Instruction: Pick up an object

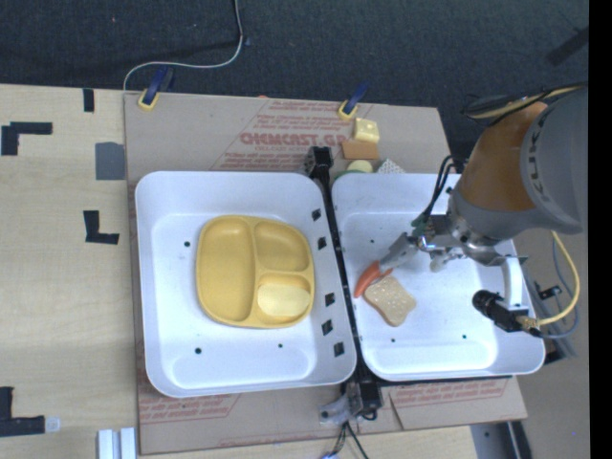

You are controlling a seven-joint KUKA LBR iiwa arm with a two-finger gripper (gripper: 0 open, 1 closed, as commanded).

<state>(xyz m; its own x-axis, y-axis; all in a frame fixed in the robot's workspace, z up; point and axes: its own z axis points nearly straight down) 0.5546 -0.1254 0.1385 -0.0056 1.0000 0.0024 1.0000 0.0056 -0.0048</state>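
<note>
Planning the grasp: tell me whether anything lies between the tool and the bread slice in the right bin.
Nothing visible does. The tool sits just above-left of the bread slice, with the orange carrot-like piece beside its tip, left of the bread rather than between them.

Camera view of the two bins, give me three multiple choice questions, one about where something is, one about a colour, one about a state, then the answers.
1. Where is the bread slice?
A. right bin
B. left bin
C. on the cardboard

2. What colour is the divided plate?
A. blue
B. yellow
C. red

3. How does the plate sit?
A. standing on edge
B. leaning against the gripper
C. flat in the left bin

Answers:
1. A, the slice lies on the right bin floor beside an orange carrot, just below the gripper.
2. B, all compartments are yellow.
3. C, it rests flat on the left bin floor.
</note>
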